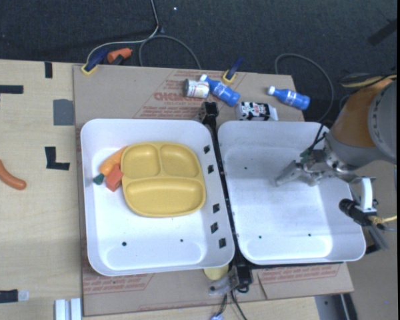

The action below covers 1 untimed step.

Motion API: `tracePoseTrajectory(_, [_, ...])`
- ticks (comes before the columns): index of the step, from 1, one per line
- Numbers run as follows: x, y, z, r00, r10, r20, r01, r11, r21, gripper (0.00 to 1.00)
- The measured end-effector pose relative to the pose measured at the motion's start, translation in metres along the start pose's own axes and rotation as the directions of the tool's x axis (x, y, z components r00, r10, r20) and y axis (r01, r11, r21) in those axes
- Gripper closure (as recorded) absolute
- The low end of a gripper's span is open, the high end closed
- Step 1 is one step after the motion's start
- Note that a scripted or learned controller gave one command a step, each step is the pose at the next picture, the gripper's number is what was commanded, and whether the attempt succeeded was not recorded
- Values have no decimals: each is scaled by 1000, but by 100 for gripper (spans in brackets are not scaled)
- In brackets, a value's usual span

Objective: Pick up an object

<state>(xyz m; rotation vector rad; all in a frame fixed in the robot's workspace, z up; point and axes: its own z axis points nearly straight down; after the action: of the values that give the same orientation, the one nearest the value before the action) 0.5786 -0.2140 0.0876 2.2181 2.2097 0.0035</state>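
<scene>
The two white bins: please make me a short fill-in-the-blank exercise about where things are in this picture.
1. The yellow plate lies in the ____ bin.
2. The gripper is over the ____ bin.
3. The plate has ____ compartments.
4. The carrot lies against the plate's ____ edge.

Missing words: left; right; three; left
</scene>
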Motion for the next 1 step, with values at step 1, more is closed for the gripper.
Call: tracePoseTrajectory(1, [62, 46, 1, 1000, -9, -3, 9, 1000, 3, 0])
